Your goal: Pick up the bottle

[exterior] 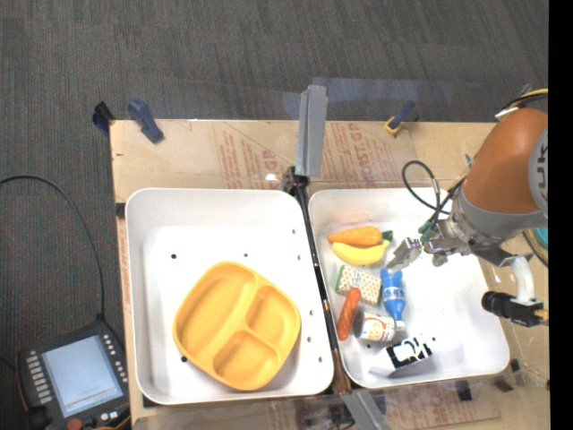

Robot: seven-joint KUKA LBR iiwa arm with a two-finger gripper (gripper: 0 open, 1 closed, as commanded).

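Observation:
A small blue bottle (pixel 392 294) lies in the right bin (pixel 466 330), left of its middle, with its long axis running near to far. My gripper (pixel 406 251) hangs just beyond the bottle's far end and a little to the right, next to the banana. It comes off the grey wrist below the orange band (pixel 506 173). Nothing shows in its grasp.
Packed around the bottle are a carrot (pixel 356 236), a banana (pixel 361 253), a green-and-white packet (pixel 358 282), a red sausage (pixel 347 313), a small can (pixel 376 330) and a black-and-white item (pixel 410 352). A yellow divided plate (pixel 237 325) lies in the left bin (pixel 157 231).

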